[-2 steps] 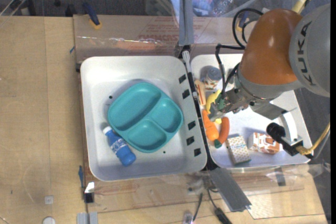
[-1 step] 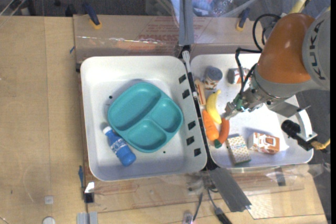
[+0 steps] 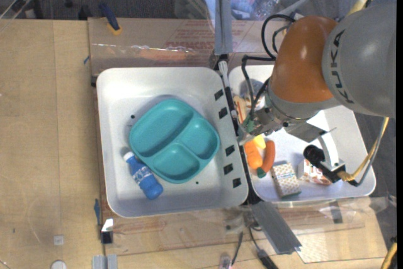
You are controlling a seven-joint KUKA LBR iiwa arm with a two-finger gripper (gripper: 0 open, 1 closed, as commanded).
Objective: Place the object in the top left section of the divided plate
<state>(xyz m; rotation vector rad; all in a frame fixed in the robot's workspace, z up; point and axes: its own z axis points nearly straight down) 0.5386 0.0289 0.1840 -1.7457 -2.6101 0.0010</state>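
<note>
A smooth teal divided plate [image 3: 173, 147] sits in the left white bin [image 3: 113, 135], a blue bottle [image 3: 143, 178] at its seven o'clock. In the right bin, an orange carrot-shaped toy [image 3: 269, 157] lies at six o'clock just below the hand [image 3: 254, 125].

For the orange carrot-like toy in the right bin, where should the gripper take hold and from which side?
Probably across the middle of the carrot toy, coming straight down from above. It lies flat and narrow, running up-down in the view, so fingers would close across its width. An orange piece crowds its left side, leaving little finger room there.
</note>
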